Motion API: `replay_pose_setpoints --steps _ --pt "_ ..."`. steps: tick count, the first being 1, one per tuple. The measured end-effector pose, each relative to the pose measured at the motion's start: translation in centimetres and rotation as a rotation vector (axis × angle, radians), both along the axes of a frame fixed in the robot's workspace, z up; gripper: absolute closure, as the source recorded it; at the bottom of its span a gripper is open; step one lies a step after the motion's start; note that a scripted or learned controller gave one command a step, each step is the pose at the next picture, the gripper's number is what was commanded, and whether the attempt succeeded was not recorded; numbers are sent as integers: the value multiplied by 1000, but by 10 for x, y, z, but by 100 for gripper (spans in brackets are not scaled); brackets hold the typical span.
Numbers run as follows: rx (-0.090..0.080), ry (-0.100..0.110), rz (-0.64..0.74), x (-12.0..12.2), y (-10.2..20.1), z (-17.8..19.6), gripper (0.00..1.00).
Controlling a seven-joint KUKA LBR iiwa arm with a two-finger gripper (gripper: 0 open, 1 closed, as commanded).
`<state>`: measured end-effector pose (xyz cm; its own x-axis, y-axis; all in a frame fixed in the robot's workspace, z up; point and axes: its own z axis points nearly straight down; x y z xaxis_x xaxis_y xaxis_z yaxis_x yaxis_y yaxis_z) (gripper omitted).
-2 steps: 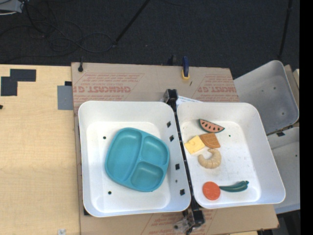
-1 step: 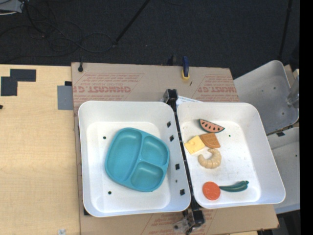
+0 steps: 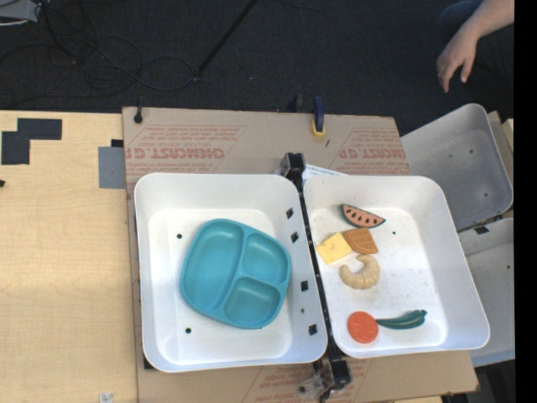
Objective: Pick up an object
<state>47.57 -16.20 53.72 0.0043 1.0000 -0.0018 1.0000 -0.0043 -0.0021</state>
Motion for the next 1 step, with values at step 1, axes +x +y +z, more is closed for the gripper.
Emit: replay_pose_setpoints --steps 1 --pt "0 0 0 0 -54 0 100"
